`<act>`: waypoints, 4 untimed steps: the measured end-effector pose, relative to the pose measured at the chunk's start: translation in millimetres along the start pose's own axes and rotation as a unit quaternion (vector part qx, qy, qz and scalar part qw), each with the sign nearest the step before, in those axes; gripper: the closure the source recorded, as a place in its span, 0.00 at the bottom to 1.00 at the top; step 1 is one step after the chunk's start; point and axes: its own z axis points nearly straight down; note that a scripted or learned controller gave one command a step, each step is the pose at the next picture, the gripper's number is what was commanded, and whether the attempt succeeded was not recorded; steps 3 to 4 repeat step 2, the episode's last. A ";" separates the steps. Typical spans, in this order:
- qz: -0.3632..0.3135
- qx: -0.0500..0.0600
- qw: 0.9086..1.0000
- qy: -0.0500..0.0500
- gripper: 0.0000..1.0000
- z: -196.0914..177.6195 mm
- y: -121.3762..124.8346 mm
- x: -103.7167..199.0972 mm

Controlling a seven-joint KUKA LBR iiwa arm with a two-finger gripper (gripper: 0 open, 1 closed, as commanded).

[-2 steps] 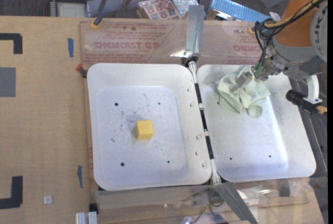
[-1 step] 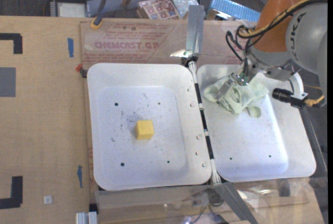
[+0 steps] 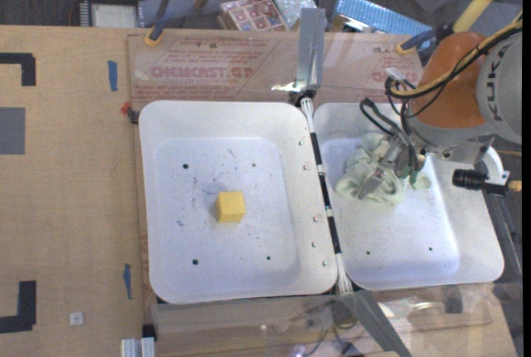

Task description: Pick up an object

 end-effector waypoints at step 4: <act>0.001 -0.002 1.000 -0.004 1.00 -11.9 0.6 -2.2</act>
